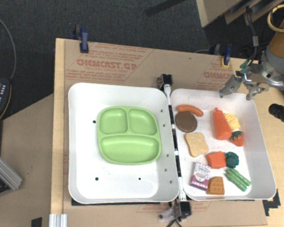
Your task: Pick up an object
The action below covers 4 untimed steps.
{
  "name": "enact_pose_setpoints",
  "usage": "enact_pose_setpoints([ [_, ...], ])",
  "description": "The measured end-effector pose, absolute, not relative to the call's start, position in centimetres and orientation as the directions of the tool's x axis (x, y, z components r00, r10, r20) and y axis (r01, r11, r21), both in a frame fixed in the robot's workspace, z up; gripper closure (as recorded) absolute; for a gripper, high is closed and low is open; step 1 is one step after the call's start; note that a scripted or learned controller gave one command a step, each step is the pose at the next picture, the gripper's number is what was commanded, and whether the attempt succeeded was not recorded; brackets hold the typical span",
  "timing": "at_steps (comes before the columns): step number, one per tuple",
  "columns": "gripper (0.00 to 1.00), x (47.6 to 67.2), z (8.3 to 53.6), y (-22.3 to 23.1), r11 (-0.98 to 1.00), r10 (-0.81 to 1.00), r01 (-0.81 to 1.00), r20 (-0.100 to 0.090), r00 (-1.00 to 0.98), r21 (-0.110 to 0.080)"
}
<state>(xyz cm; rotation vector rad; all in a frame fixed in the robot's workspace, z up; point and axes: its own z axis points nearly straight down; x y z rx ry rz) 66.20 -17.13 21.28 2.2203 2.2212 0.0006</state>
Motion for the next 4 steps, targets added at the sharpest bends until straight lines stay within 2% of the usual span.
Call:
enact_pose_setpoints([
  [1,0.0,65.4,8.3,-17.5,0.001,1.0,1.0,-0.004,-0.001,0.008],
  [2,1.0,65.8,10.4,-17.6,0.003,1.0,1.0,-0.009,-0.003,0.021],
  [3,1.0,66.4,19.2,-6.9,0.012,1.0,1.0,0.003,-0.012,0.011],
  [4,1.0,62.4,21.9,-10.1,-0.003,1.0,1.0,0.0,0.003,-0.001],
])
